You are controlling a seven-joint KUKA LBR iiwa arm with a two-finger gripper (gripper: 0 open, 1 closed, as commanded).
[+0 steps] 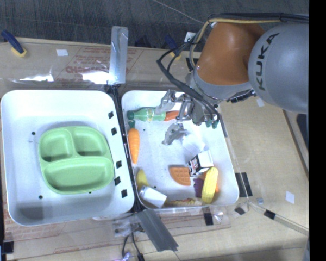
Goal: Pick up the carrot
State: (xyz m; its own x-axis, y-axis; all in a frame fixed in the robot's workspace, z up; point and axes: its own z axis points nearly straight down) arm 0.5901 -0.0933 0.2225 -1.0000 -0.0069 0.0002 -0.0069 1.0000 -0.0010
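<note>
My arm reaches in from the right over the table, hanging above the far end of the right bin. Left bin holds the green tray. Right bin's crowded: green bottle along the far wall, corn, a waffle, odd bits at the near end. The carrot lies flat against the bin's left wall, long axis running far to near, green top away from the camera. My jaws hover to its right and slightly farther back, apart from it. They look parted and I see nothing between them. I reckon I must shift left, then down.
</note>
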